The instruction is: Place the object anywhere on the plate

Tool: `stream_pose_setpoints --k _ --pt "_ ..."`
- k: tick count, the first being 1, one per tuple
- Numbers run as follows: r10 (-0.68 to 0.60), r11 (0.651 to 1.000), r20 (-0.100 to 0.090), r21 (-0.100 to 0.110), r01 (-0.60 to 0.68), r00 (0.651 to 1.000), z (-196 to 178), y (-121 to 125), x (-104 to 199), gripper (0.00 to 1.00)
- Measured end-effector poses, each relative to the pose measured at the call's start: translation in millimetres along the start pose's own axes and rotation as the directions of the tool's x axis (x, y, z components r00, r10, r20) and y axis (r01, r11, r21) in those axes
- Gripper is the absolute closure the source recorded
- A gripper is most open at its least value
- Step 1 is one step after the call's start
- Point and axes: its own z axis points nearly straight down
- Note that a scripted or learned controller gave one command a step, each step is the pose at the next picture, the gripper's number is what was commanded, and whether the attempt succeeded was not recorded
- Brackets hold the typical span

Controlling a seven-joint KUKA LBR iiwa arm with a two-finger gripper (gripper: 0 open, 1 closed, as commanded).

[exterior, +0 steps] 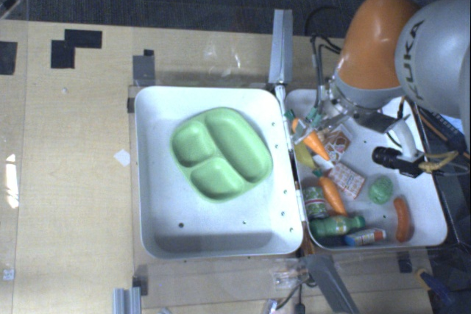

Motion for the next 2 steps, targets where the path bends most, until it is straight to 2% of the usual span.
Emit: stream_pose_setpoints --k 1,2 --pt "-0.053 0.999 -0.001 0.0 0.053 0.999 -2.5 51.5 50.7 1.0" --pt "-0.052 0.999 -0.001 0.0 0.052 0.999 -2.6 51.4 50.5 0.0"
